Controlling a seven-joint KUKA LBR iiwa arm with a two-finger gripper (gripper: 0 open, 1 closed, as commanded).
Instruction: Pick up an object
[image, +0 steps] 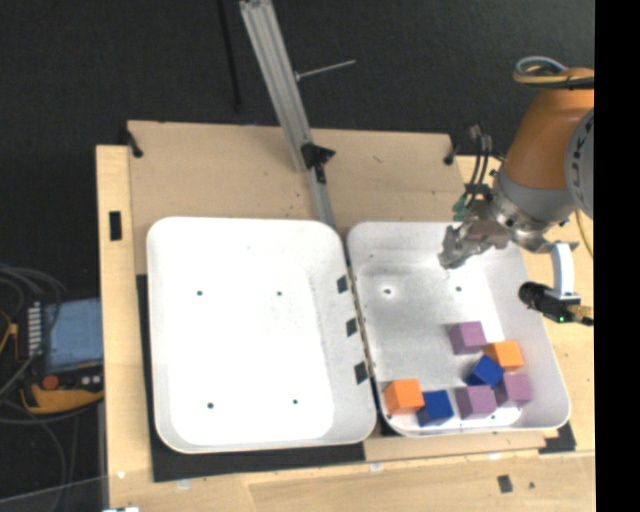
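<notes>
Camera view, looking down on the bench (250, 160).

My gripper (452, 252) hangs over the right bin (400, 330), near its far edge, right of centre. Arm comes in from the bench's right side, orange band above the wrist. Jaws: cannot tell from this angle whether spread or pressed together, too small and dark against the wrist. Nothing visible between them.

All blocks sit in the right bin, bunched toward its near edge and near-right corner, well apart from my gripper:
- purple block (467, 336), farthest into the bin of the group, right of centre.
- orange block (506, 354), just right of and nearer than that purple one.
- blue block (487, 371), touching or just beside that orange block on its near-left side.
- second purple block (518, 387), toward the near-right corner, just beside the blue block.
- third purple block (476, 402), near edge, just beside the blue block's near side.
- second blue block (435, 407), near edge, left of that purple one.
- second orange block (404, 395), near edge, close to the near-left corner, touching the second blue block.

Bare floor of the right bin lies under my gripper.

Left bin (250, 330) sits beside the right bin, edges meeting along the middle of the bench.

A slanted metal rail (290, 110) crosses the far edge of the bench and ends near where the two bins meet.
</notes>
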